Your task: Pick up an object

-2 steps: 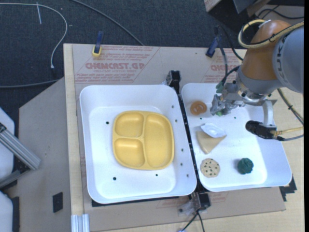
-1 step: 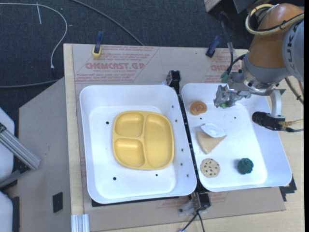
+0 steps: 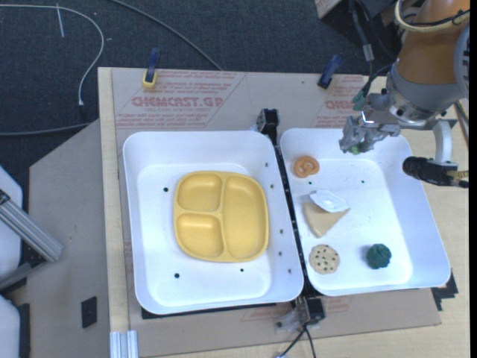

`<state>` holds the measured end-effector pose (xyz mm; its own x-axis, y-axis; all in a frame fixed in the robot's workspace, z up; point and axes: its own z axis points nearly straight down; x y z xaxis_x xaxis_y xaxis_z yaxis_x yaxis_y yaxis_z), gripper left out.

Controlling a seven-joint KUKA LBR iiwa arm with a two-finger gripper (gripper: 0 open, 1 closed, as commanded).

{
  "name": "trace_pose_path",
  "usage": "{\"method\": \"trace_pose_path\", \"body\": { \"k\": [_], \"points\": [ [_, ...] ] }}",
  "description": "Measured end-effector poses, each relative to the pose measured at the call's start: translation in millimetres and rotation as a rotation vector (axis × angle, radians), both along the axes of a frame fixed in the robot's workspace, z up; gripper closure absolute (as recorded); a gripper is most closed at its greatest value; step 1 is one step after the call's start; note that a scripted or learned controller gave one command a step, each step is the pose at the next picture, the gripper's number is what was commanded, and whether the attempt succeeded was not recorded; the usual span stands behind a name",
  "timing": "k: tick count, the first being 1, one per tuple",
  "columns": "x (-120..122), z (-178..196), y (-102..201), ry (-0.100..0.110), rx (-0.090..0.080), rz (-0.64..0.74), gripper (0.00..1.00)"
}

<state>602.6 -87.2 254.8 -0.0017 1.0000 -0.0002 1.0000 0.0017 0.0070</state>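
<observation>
Hovering over your right white bin's (image 3: 417, 222) far edge, the tool (image 3: 356, 143) — grip state unreadable — sits near the small orange ring-shaped doughnut toy (image 3: 305, 167) lying just beside the divider.

We see the arm (image 3: 432, 43) entering from the 2 o'clock corner of the view, its orange band uppermost and the grey wrist below it. The gripper (image 3: 358, 142) points down and toward 8 o'clock from the wrist. We cannot determine the state of its jaws.
</observation>
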Motion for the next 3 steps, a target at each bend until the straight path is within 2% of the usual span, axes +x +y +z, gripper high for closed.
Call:
{"method": "trace_pose_path", "body": {
  "k": [1,2,3],
  "points": [
    [-7.7,-10.2,51.5,0.010,0.002,0.003,1.00],
    [-0.4,-10.1,96.8,0.006,0.002,0.003,1.00],
    [-7.5,-15.9,145.6,0.010,0.002,0.003,1.00]
  ]
}}
